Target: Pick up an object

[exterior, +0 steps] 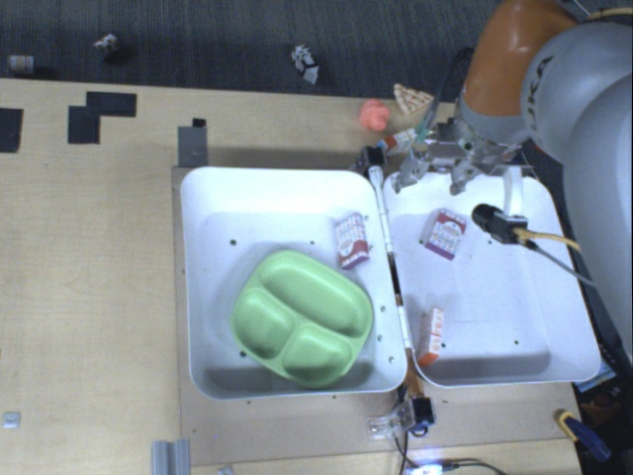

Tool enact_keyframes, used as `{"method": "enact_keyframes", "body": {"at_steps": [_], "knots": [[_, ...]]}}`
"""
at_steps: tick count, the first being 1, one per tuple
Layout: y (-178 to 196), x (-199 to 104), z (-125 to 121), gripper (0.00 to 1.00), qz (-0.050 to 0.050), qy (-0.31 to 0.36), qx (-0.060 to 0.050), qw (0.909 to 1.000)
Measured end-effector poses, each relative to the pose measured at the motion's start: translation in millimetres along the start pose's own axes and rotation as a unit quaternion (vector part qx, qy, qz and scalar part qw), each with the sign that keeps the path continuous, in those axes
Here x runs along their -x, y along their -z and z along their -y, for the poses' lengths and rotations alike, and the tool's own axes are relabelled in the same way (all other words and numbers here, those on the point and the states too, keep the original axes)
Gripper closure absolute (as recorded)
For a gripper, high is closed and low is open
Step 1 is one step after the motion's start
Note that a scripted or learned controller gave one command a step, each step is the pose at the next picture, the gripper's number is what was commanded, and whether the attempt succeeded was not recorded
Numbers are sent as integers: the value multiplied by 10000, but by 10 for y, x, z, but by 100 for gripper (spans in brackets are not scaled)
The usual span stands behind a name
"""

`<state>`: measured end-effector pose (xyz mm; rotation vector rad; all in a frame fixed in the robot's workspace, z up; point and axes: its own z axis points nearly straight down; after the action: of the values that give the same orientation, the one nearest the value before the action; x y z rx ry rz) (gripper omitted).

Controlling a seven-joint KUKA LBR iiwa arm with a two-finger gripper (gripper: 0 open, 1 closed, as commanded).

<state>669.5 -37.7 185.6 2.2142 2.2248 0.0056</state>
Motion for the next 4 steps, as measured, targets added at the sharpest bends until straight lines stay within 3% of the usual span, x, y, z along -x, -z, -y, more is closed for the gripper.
{"method": "enact_keyframes", "body": {"at_steps": [1, 2, 3, 4], "knots": [[-936, 885, 21, 0, 8, -15, -21, 10000], [-805, 865, -8, 100, 8, 6, 20, 10000], [-807, 866, -7, 0, 9, 8, 17, 10000], [-992, 648, 618, 0, 4, -15, 4, 10000]]}}
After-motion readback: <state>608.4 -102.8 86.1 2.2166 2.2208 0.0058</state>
